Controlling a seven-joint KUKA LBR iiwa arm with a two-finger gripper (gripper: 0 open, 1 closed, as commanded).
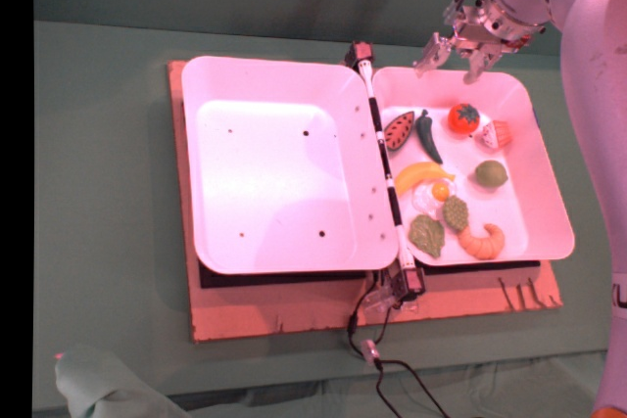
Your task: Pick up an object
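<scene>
My gripper (pixel 455 60) hangs above the far rim of the right bin (pixel 549 210), its two fingers spread open with nothing between them. Below it in that bin lie several toy foods: a watermelon slice (pixel 399 129), a dark green pepper (pixel 428 136), a red tomato (pixel 463 117), a pink strawberry piece (pixel 496 134), a green lime (pixel 491 173), a yellow banana (pixel 423 175), a fried egg (pixel 434 196), two green leafy pieces (pixel 427 235) and a croissant (pixel 482 241). The tomato sits closest to the gripper, a little nearer the camera.
The left bin (pixel 279 166) stands beside the right one, a black and white striped bar (pixel 384 162) between them. Both rest on a brown board (pixel 294 308). Cables (pixel 377 348) trail off the front edge. The grey arm (pixel 588 64) runs down the right side.
</scene>
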